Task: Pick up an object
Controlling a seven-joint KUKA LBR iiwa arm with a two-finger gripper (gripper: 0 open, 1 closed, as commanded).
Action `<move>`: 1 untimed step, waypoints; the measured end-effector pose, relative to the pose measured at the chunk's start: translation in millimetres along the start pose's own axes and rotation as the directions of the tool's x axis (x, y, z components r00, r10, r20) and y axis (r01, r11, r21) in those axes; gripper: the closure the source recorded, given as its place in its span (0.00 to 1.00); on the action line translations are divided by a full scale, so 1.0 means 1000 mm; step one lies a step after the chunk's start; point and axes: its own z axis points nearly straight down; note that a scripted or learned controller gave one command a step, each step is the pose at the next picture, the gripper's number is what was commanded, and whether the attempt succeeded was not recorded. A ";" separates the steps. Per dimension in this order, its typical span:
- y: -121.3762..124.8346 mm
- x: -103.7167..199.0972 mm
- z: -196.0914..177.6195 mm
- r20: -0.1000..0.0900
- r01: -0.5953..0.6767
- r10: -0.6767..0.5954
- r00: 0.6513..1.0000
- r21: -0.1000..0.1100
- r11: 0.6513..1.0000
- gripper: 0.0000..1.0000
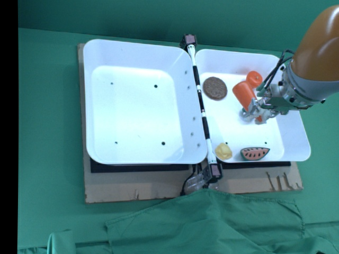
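Nearest the camera, a rumpled green cloth [212, 224] lies over the front of the tabletop [47, 115], its edge meeting the brown cardboard sheet [106, 187] under both bins. In the right bin [296, 147], at about 6 o'clock, sit a small yellow piece [223, 151] and, just beside it, a watermelon slice [255, 153]; both look like light, stiff toy food, smooth enough to slip. Toward the middle, at 3 o'clock, the gripper [253, 112] hangs low over the bin floor, and I cannot tell how the jaws stand. Touching or just beside it is the orange bottle-shaped object [244, 90], lying tilted; it is probably hollow and light, and best taken across its narrower body. A brown disc [214, 88] lies at 11 o'clock, flat and hard to pinch. The left bin [90, 89] offers a smooth white floor.
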 end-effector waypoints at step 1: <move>0.000 0.102 -0.029 -0.004 0.011 -0.011 1.000 0.002 1.000 1.00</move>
